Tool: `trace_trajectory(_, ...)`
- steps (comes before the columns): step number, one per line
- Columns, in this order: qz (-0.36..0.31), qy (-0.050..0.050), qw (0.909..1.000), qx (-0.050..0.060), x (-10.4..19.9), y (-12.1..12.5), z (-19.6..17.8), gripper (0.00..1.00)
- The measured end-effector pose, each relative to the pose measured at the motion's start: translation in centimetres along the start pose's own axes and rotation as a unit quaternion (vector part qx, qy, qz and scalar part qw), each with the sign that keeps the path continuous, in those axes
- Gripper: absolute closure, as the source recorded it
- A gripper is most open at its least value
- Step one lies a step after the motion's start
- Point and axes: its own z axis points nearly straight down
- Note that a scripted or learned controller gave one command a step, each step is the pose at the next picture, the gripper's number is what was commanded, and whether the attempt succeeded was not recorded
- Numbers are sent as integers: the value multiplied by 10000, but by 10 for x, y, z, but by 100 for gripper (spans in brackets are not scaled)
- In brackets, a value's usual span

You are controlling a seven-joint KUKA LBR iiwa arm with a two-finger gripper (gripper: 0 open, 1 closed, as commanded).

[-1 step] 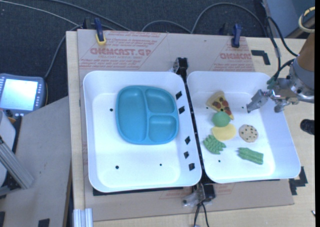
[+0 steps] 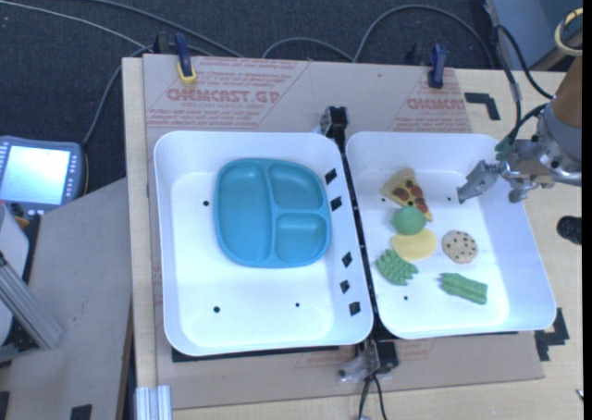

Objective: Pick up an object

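The right bin (image 2: pixel 518 307) holds several toy foods: a pizza slice (image 2: pixel 404 189), a green ball (image 2: pixel 410 220), a yellow piece (image 2: pixel 413 245), a cookie (image 2: pixel 459 245), a leafy green piece (image 2: pixel 396 267) and a green pod (image 2: pixel 464 288). My gripper (image 2: pixel 496 186) hovers over the bin's upper right part, right of the pizza slice and above the cookie. It looks open, and nothing sits between its fingers.
A blue divided plate (image 2: pixel 273 212) lies in the left bin (image 2: pixel 185 316). A black divider with clips (image 2: pixel 344 224) runs between the bins. Clamps (image 2: pixel 185 65) hold the cardboard base at the back. Cables trail at the far right near the arm.
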Motion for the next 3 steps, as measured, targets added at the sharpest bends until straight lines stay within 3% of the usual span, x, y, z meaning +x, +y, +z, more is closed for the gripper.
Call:
trace_trajectory(1, 3, 13, 10000, 34, 5, -6, 61, 0)
trace_trajectory(3, 0, 0, 10000, -12, 7, -6, 129, 0)
